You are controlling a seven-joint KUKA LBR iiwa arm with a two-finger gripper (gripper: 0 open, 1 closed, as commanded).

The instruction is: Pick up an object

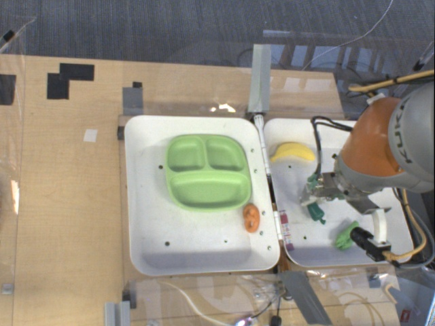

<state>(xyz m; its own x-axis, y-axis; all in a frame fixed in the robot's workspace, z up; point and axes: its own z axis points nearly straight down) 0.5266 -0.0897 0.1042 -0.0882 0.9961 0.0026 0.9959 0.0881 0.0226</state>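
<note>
Hovering over the right bin (pixel 302 240), the hand (pixel 314 194) has bare floor at nine o'clock; a small teal object (pixel 315 212) lies at its six; grip unreadable.

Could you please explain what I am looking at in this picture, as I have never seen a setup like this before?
This is a single picture from a camera fixed above a bench, looking down at a slant. The grey and orange shape on the right is a robot arm. Its pincer hangs over the right white bin. That bin has a yellow banana-shaped thing, a small dark green piece right at the pincer, and a bright green piece. The left white bin holds a green divided plate with a small orange thing beside it. I cannot tell whether the pincer holds anything.
</note>
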